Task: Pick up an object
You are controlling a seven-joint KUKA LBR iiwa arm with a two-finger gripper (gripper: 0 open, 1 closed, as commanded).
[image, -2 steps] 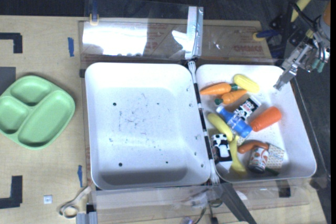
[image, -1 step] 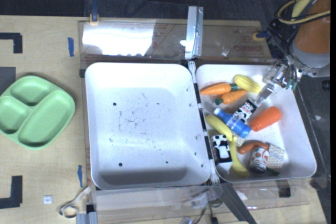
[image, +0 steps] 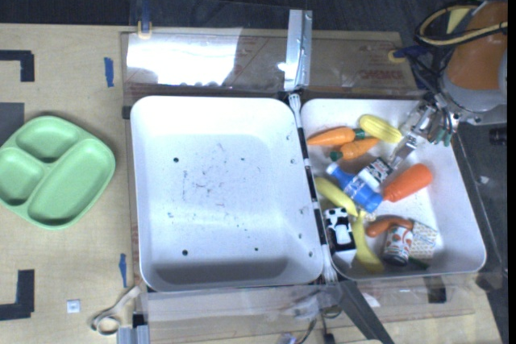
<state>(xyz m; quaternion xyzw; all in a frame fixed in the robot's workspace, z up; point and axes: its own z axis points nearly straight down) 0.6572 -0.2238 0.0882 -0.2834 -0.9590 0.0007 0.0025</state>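
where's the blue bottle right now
The blue bottle lies in the right bin, near its middle, between the yellow banana on its left and the large orange carrot on its right.

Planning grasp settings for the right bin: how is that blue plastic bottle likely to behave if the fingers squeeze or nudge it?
The blue bottle lies on its side, so a nudge would probably roll it toward the banana beside it. Its smooth rounded body looks slippery. It seems small and likely light, so it should lift easily if gripped across the middle.
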